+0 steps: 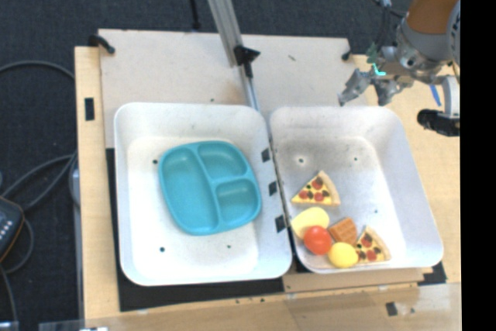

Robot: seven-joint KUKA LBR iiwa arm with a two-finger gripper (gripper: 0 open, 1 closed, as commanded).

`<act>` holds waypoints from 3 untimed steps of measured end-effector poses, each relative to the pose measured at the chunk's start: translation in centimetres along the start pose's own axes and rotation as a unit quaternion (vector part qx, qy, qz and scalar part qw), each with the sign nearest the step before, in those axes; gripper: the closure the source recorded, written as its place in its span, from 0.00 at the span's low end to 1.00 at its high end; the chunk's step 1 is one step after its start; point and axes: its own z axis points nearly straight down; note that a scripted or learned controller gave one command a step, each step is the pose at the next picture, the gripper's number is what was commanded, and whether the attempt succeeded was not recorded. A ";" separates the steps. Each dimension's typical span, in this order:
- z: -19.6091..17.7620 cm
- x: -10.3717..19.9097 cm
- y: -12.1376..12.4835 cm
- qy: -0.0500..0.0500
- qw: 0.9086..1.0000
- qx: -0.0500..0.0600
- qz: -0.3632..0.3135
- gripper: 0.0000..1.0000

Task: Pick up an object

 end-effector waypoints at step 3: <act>14.1 -1.5 0.1 0.000 1.000 0.002 0.002 0.00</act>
